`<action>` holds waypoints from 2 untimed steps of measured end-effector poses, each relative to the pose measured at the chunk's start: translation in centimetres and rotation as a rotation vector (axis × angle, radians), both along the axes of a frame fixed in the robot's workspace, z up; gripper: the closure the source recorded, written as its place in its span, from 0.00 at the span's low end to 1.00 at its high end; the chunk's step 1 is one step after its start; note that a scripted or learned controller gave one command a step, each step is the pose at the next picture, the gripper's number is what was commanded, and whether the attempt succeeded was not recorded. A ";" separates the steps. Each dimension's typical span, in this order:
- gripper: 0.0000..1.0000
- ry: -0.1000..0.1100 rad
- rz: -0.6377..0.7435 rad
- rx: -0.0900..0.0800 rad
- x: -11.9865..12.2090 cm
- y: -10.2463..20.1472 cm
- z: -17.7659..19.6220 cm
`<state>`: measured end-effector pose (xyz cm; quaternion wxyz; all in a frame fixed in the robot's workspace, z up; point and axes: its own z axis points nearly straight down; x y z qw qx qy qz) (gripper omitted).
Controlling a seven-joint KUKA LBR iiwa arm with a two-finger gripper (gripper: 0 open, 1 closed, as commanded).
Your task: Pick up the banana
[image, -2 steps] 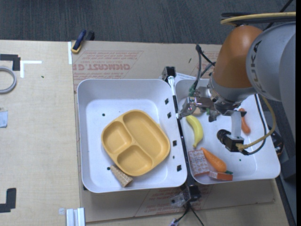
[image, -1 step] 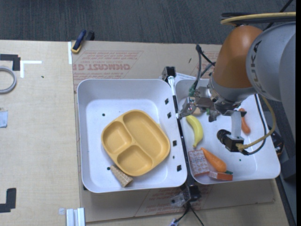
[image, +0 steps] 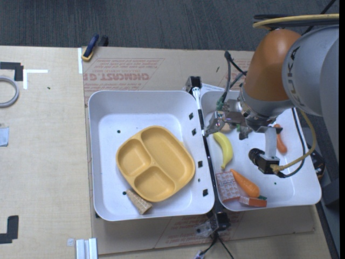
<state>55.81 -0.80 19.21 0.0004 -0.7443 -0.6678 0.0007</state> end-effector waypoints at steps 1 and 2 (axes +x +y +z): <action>0.00 0.000 0.057 0.000 0.3 -8.7 -8.9; 1.00 -0.003 0.054 -0.001 0.4 -8.8 -7.8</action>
